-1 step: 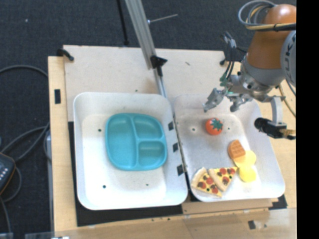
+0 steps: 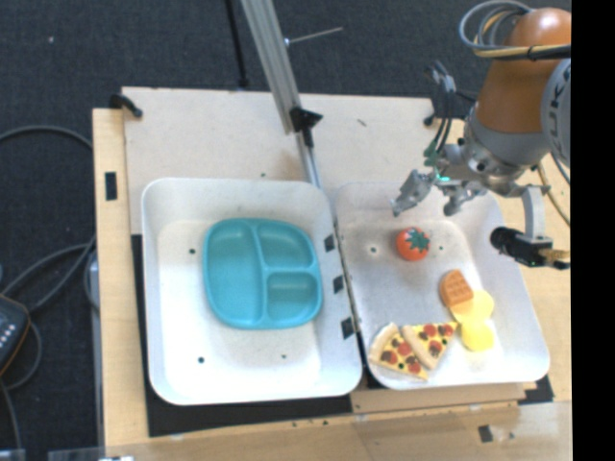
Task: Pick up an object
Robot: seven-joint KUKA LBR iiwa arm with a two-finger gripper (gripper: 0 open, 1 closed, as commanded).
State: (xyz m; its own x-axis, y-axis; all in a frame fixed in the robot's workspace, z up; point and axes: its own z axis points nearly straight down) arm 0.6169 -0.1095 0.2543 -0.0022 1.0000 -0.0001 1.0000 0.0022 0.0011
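I have the two-finger gripper [image 2: 434,194] hanging over the right white bin [image 2: 524,353], its fingers spread apart with nothing between them. The small red toy tomato [image 2: 413,244] lies just below it on the bin floor. I judge this the approach; next I must descend and close.

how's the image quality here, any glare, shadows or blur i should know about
Camera view: lighting is even and soft; the white bins look bright but not blown out; the tomato casts just a faint shadow; the teal tray and pizza slices are fairly sharp; the gripper is slightly soft, its fine detail hard to read.
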